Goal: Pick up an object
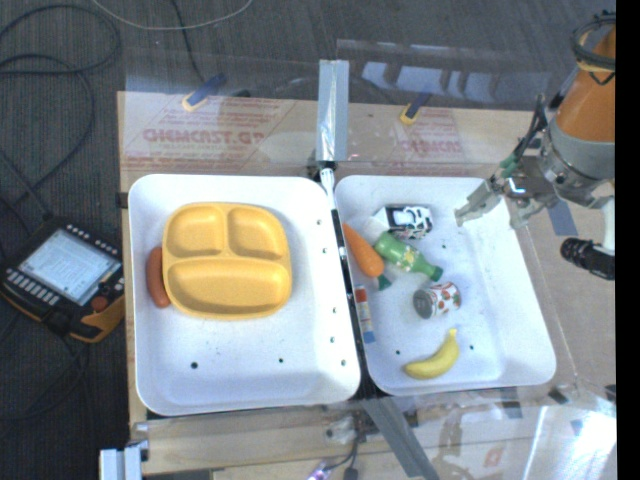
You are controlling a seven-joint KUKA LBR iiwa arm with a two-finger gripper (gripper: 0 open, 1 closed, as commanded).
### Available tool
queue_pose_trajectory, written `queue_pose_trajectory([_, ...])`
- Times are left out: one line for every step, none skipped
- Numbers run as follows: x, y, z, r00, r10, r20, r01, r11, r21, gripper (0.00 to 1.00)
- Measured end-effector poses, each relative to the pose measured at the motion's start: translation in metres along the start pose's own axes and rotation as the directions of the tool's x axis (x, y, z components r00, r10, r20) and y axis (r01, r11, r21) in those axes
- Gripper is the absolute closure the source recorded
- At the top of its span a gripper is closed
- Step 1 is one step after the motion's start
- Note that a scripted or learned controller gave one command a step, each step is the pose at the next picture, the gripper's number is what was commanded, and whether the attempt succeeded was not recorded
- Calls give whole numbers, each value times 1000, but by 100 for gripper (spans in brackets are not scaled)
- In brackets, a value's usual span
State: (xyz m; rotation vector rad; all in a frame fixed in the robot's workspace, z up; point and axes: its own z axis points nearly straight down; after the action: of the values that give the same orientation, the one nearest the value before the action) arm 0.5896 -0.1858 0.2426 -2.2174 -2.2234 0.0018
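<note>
Over the far right corner of the right bin (520,298) my claw (497,200) hangs spread wide with nothing between its fingers, raised above the floor, I judge, so I can choose a target before descending. Any piece would serve. Closest, just to my left, lies a small black-and-white carton (408,220); below that sit a green bottle (405,255) and an orange carrot (363,251), nearly touching. Farther toward the near edge rest a tipped can (436,299) and a banana (434,357), each with room around it for my fingers. Well off to my left, the other bin (240,363) carries a yellow divided tray (228,259) with a sausage (157,276) tucked against its side. Both bins rest on a wooden bench (230,133); dark carpet with cables and a pendant (65,273) lies beyond.
</note>
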Motion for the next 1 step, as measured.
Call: queue_pose_trajectory([1,-54,149,979,204,-1,-204,979,-1,0])
